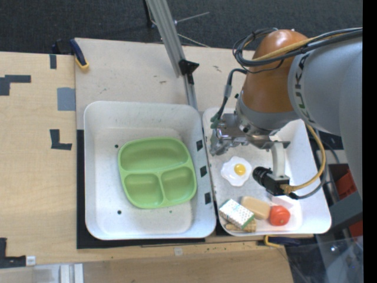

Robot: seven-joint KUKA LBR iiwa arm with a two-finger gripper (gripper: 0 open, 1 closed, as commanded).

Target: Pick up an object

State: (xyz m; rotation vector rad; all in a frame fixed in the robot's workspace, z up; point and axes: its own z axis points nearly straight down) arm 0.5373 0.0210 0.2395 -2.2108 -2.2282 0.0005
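Note:
The right bin (318, 220) holds a toy fried egg (236, 171), a green-and-white box (237, 213), a tan block (257, 207) and a red tomato-like ball (280, 216) along its near side. My gripper (219, 141) hangs over the left part of that bin, just above and left of the fried egg. Its metal fingers point down near the bin's left wall. Nothing shows between them. The arm's orange band and grey body cover the far part of the right bin.
The left bin (100, 158) holds a green divided plate (156, 172) lying flat in its middle. A black cable fitting (268, 180) hangs by the egg's right side. A slanted metal post (168, 34) rises behind the bins.

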